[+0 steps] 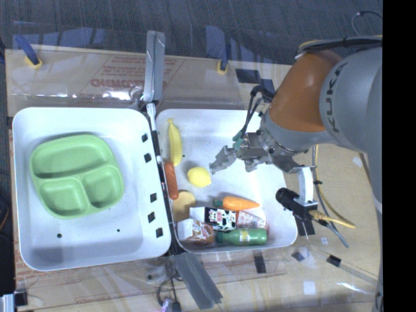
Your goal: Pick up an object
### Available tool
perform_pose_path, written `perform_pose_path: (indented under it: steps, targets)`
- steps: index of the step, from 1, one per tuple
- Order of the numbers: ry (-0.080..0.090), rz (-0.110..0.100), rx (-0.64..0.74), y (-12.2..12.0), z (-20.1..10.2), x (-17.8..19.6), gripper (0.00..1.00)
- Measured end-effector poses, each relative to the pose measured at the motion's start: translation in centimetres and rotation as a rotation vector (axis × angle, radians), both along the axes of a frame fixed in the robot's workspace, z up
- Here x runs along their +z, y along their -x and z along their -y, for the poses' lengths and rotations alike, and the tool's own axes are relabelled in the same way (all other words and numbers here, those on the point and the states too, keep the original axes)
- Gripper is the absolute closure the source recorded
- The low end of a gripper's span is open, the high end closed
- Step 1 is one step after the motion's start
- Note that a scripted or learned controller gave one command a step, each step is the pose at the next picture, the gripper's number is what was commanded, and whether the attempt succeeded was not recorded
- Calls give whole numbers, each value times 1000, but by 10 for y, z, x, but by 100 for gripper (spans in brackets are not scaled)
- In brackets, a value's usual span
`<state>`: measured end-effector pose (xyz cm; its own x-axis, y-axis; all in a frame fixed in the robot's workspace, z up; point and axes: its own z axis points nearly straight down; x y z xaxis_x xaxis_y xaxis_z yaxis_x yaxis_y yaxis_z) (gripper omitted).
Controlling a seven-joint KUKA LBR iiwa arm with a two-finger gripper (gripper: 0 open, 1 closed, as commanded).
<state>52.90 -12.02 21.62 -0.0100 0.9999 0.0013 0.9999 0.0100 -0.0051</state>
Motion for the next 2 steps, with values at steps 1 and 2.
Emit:
perform_pose_path:
  steps: [1,2]
  targets:
    - [2,3,-9,-60,1,-125,0]
    - [2,2,-9,-60,1,-125,0]
